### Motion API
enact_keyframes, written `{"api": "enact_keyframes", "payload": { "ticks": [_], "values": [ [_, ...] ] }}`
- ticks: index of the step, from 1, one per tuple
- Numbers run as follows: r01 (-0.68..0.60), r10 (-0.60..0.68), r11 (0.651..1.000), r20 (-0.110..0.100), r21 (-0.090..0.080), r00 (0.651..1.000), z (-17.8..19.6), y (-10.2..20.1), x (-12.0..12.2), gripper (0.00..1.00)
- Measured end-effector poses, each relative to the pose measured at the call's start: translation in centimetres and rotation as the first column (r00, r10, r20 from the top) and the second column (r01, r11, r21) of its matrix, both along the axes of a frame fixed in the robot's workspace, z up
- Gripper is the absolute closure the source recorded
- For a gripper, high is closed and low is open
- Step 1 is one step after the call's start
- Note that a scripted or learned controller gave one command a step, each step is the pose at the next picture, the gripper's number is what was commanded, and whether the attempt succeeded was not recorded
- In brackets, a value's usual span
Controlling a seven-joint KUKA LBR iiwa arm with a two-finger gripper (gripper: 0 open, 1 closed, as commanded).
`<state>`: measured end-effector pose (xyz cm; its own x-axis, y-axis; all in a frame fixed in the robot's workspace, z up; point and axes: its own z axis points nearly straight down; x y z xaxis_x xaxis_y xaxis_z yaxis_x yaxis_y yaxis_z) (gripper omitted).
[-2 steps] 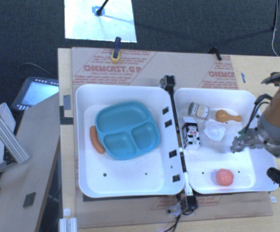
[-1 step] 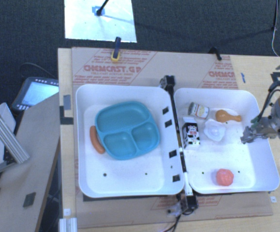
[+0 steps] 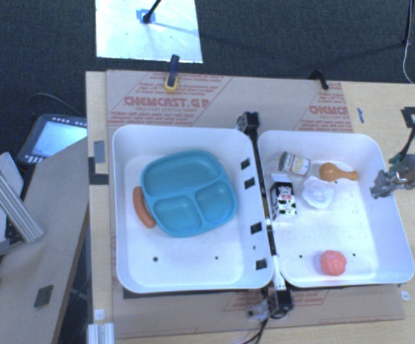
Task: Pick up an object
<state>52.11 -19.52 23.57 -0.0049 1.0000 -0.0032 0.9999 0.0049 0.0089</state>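
Note:
The right bin (image 3: pixel 379 264) holds several small things: a pale jar on its side (image 3: pixel 294 164), an orange drumstick-shaped toy (image 3: pixel 336 171), a white cup-like piece (image 3: pixel 318 193), a black-and-white carton (image 3: pixel 284 200) and a pink ball (image 3: pixel 332 262). My gripper (image 3: pixel 381 185) hangs over the bin's right rim, to the right of the drumstick toy and apart from every object. Nothing shows in its grasp.
The left bin (image 3: pixel 193 271) holds a blue divided plate (image 3: pixel 188 192) with an orange sausage (image 3: pixel 143 207) beside its left edge. A black divider with clips (image 3: pixel 260 192) runs between the bins. A tablet (image 3: pixel 51 139) and a metal rail (image 3: pixel 6 196) lie off the bench to the left.

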Motion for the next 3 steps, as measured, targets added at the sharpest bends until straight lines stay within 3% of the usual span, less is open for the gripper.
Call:
{"api": "enact_keyframes", "payload": {
  "ticks": [1,3],
  "values": [
    [0.000,0.000,1.000,-0.003,0.001,1.000,4.2,0.0,0.2,1.00],
    [-0.005,0.005,1.000,-0.006,0.004,1.000,3.1,10.7,0.0,1.00]
  ]
}}
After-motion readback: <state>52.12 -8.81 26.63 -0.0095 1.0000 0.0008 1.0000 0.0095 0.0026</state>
